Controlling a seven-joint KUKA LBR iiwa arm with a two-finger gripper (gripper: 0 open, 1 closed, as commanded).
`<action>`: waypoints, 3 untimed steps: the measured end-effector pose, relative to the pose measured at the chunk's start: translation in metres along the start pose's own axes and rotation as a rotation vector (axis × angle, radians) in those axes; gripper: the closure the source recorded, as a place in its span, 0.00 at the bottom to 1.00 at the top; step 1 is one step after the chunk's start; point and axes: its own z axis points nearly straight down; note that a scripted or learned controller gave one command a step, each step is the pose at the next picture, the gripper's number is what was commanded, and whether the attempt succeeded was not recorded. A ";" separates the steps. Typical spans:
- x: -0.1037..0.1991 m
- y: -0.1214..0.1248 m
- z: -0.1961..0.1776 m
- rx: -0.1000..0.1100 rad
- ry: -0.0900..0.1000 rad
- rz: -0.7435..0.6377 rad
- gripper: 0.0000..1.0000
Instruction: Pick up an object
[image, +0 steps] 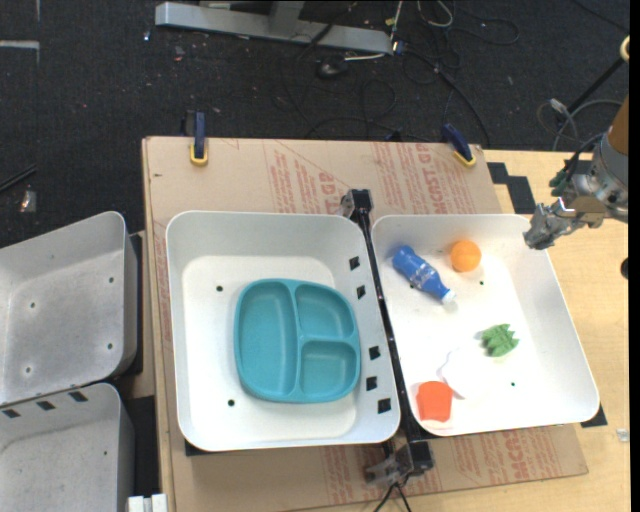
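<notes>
Four things sit in the right bin (560, 330): bottle (420, 273), orange ball (464, 256), green toy (498, 340), orange cup (434, 400). Gripper (543, 232) hangs over its far corner, probably empty; can't tell if it's open.

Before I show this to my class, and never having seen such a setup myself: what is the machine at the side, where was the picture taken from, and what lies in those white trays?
One camera above the bench looks down at a slant. At the picture's right edge is a robot arm ending in a gripper, over the upper right rim of the right bin. I see nothing held in it. That bin holds a blue bottle lying on its side, an orange ball, a small green object and an orange-red object near the front. The left bin holds a teal divided tray.
</notes>
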 end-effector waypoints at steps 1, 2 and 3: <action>0.049 0.005 0.012 0.006 0.003 -0.004 1.00; 0.095 0.004 0.020 0.006 0.003 -0.005 1.00; 0.140 0.008 0.028 0.006 0.003 -0.004 1.00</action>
